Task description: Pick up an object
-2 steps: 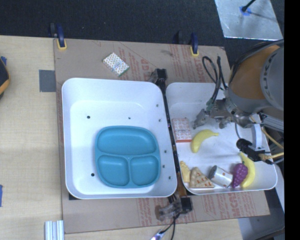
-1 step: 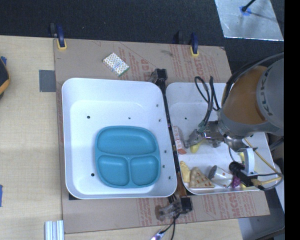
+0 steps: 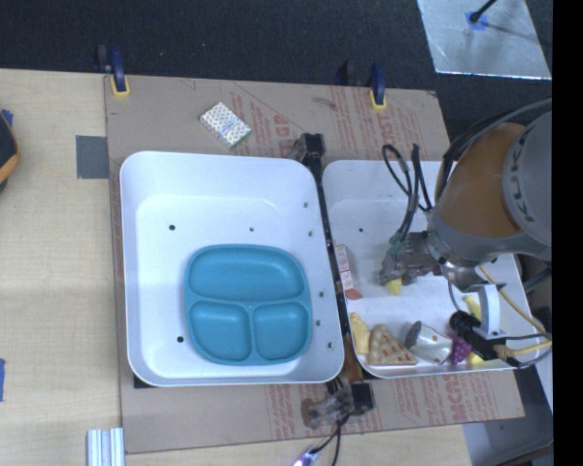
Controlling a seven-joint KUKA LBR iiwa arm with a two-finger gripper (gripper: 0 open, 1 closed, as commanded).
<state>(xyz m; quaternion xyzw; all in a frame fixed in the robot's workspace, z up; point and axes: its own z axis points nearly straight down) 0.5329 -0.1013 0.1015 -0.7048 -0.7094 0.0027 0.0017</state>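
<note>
Entry: my tool [image 3: 396,272] hung low at the right bin's [image 3: 361,190] centre, over a yellow piece [image 3: 394,284]; finger state untellable. Step: reaching to grasp. Next, I judged: close on the piece, then lift.

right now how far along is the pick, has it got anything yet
Done: the arm has reached into the right bin, with the gripper low over its floor. In hand: nothing clearly; a small yellow piece sits right at the tip, but a grasp can't be confirmed. Left: secure an object and lift it. Other items lie along the bin's near edge; the blue tray sits in the left bin.
</note>
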